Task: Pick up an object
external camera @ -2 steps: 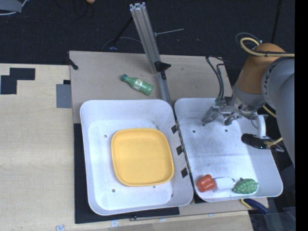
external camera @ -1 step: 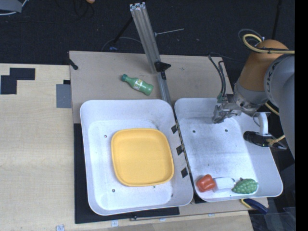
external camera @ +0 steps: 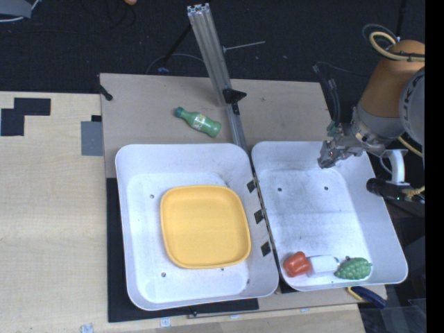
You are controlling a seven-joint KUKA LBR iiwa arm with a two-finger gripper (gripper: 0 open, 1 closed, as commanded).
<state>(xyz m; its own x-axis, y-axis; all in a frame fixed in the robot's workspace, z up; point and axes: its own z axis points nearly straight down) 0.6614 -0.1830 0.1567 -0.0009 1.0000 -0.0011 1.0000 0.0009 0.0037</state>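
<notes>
— Gripper (external camera: pixel 331 155)?
— Hangs over the right bin's (external camera: pixel 378 217) far edge; fingers too small and dark to judge; cannot tell.
— Objects?
— Red pepper (external camera: pixel 297 263), white piece (external camera: pixel 323 263) and green grape bunch (external camera: pixel 353 268) along the near wall, well apart from the gripper; yellow plate (external camera: pixel 205 225) in the left bin (external camera: pixel 135 186); green bottle (external camera: pixel 198 121) on the bench beyond.

Right bin (external camera: pixel 378 220): floor open through the middle and far end; a red pepper (external camera: pixel 297 263), white piece (external camera: pixel 323 263) and green grape bunch (external camera: pixel 353 268) line the near wall. Left bin (external camera: pixel 132 186): yellow plate (external camera: pixel 205 225) covers the centre, leaving only a margin along the walls. Slanted aluminium rail (external camera: pixel 216 61) and green bottle (external camera: pixel 198 121) sit on the bench (external camera: pixel 277 109) beyond the bins.
</notes>
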